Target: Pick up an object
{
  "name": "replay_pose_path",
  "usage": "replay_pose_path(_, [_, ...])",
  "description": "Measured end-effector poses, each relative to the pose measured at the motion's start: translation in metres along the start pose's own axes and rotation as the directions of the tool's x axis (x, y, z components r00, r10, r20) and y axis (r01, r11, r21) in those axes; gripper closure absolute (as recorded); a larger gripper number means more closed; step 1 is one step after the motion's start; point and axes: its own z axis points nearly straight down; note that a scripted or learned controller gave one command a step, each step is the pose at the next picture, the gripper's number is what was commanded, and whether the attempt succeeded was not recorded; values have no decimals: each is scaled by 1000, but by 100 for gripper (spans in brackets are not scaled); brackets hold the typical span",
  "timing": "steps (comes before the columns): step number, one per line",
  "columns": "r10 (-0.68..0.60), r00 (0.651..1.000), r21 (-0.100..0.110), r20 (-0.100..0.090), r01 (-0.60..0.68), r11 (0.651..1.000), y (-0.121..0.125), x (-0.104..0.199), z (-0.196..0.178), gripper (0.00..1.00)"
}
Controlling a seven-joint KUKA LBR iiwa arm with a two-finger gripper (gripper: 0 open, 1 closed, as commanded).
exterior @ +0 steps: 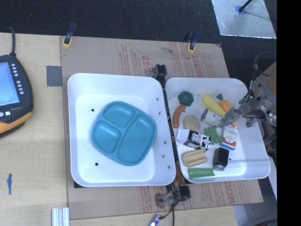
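Note:
The right bin [254,171] holds several toy foods. Among them are a yellow banana [212,105], an orange carrot [225,105], a dark green vegetable [186,98], a red sausage [177,116] and a beige round piece [191,122]. Nearer the front lie a cow-patterned box [199,139], a leafy green piece [214,134], a small carton [229,137], a bread roll [194,157], a black can [220,157] and a green cucumber [201,173]. My gripper [232,117] reaches in from the right, low over the carton and just right of the carrot. Nothing is visibly lifted.
A blue divided plate [124,133] lies in the left bin [80,168]. A teach pendant [13,93] rests on the bench at the far left. Clamps [192,42] pin the cardboard sheet under both bins.

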Motion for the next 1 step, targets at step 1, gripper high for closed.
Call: replay_pose_path(1, [-2,1000,2,1,2,1000,15,50,116,0])
